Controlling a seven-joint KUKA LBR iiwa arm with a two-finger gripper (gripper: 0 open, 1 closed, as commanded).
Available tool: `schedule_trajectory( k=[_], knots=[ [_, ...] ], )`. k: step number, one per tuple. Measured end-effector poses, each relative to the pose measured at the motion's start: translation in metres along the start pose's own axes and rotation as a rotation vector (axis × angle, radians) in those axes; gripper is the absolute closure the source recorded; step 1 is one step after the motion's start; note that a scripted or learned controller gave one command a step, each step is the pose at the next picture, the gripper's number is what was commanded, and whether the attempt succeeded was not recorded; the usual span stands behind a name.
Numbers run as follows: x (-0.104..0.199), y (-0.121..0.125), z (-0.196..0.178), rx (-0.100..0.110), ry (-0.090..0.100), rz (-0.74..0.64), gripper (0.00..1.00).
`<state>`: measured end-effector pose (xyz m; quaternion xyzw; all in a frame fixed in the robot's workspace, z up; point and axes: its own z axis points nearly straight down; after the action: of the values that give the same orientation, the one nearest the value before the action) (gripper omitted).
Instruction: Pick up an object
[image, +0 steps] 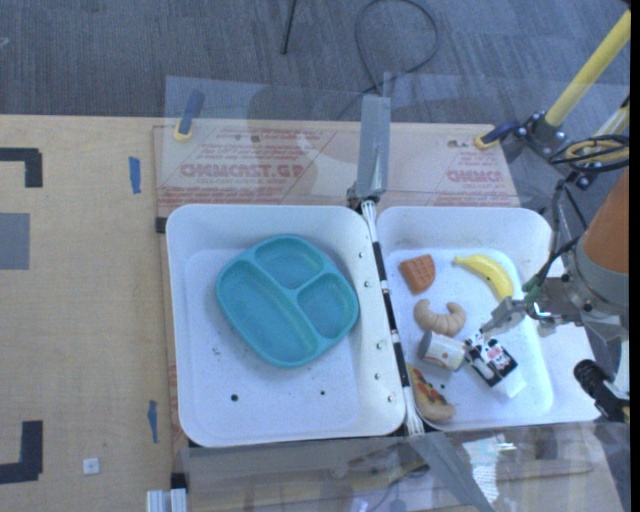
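The right bin (530, 228) holds a yellow banana (486, 272), an orange waffle-like piece (418, 271), a tan croissant (440, 317), a small pale can on its side (439, 351), a pizza-slice toy (432, 396) and a black-and-white bottle (496, 364). My gripper (494, 325) reaches in from the right and hangs low over this bin, between the banana and the bottle, just right of the croissant. I see nothing held in it.
A teal divided plate (288, 299) lies in the left bin (190, 330). A raised divider (383, 300) separates the two bins. Yellow and black cables (590, 150) hang at the upper right beside the arm.
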<state>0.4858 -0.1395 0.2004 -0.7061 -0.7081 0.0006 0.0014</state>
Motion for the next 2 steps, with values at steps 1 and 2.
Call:
schedule_trajectory(
  k=[1,2],
  knots=[
    [-0.036,0.013,0.087,-0.035,-0.001,0.009,0.0],
    [-0.011,0.009,0.091,-0.063,-0.028,0.013,0.0]
  ],
)
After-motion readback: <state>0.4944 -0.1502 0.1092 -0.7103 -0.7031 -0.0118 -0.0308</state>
